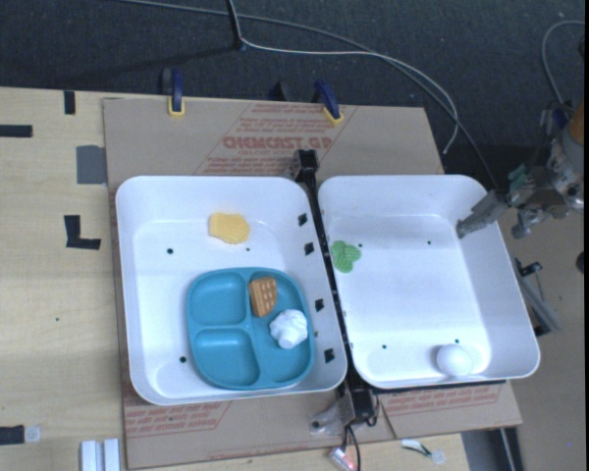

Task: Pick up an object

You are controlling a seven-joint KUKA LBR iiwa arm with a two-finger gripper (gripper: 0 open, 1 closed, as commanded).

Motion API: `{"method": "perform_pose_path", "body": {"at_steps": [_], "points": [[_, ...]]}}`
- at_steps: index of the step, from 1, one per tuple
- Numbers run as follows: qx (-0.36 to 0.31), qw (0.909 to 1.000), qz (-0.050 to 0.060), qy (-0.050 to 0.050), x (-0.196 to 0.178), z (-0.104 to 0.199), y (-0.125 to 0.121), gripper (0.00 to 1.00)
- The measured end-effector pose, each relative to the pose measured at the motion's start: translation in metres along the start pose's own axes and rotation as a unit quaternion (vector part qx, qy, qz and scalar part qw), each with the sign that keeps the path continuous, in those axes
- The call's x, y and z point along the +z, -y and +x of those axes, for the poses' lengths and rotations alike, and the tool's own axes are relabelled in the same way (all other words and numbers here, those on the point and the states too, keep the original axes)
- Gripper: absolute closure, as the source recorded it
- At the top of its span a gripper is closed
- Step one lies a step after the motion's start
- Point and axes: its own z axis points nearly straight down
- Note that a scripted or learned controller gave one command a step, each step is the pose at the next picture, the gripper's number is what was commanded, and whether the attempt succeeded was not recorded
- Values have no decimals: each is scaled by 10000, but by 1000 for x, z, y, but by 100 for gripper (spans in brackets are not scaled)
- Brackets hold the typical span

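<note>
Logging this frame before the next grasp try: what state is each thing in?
Blue tray: flat in left bin, holds two items.
Waffle piece: in tray.
White lump: in tray.
Yellow piece: loose in left bin.
Green piece: right bin, left wall.
White ball: right bin, near corner.
End effector: over right bin's edge.

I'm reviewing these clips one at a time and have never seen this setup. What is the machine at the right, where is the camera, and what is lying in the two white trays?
The one camera looks down at a slant from above the bench. At the right edge is the wrist end of a grey robot arm, and its two-finger gripper hovers over the right shallow white bin's far right corner. Nothing shows between its fingers. That bin holds a small green leafy piece near its left wall and a white ball at its near edge. The left shallow white bin holds a yellow lump and a blue divided plastic plate, which carries a brown waffle-like piece and a white crumpled lump.
</note>
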Motion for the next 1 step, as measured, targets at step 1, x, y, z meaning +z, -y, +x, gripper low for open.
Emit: {"method": "perform_pose_path", "body": {"at_steps": [1], "points": [[-38, 10000, -30, -4, -57, 91, 14, 0]]}}
